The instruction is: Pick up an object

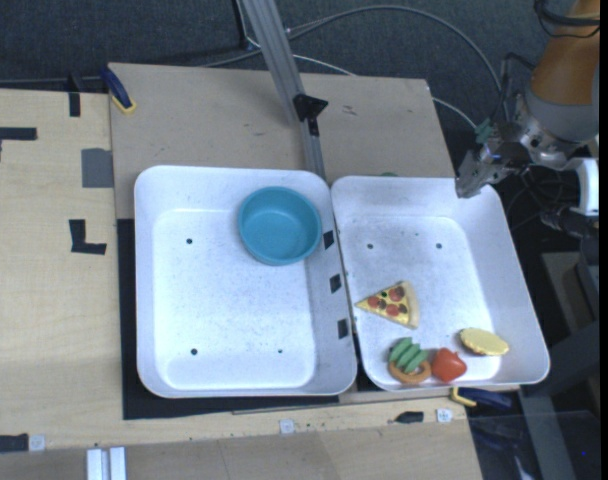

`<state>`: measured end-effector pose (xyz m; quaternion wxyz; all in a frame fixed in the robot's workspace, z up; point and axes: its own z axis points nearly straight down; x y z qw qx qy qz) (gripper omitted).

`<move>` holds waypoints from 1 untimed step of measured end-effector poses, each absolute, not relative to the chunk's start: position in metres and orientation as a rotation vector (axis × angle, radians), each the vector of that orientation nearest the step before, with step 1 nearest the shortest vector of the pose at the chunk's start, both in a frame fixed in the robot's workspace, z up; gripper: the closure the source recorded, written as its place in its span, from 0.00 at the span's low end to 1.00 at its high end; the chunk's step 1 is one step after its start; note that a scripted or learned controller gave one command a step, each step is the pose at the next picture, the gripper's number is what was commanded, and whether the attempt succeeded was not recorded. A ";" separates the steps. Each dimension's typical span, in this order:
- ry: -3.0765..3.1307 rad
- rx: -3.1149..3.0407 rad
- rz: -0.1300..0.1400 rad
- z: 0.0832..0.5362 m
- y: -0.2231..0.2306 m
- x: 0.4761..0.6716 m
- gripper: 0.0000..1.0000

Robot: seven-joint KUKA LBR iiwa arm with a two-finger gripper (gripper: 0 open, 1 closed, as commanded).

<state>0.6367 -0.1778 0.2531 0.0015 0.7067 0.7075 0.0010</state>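
Four food toys fill right bin, one bowl left; fingers unreadable.

Two white bins sit side by side: the left bin and the right bin. One blue bowl lies at the left bin's far edge. Four toy foods lie toward the right bin's near edge: one pizza slice, one green-and-orange piece, one red piece, one yellow piece.

Pale wooden bench, dark carpet floor, slanted metal pole
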 end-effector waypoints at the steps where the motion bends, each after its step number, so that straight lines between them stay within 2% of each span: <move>1: 2.227 2.217 0.001 0.250 -0.126 0.627 1.00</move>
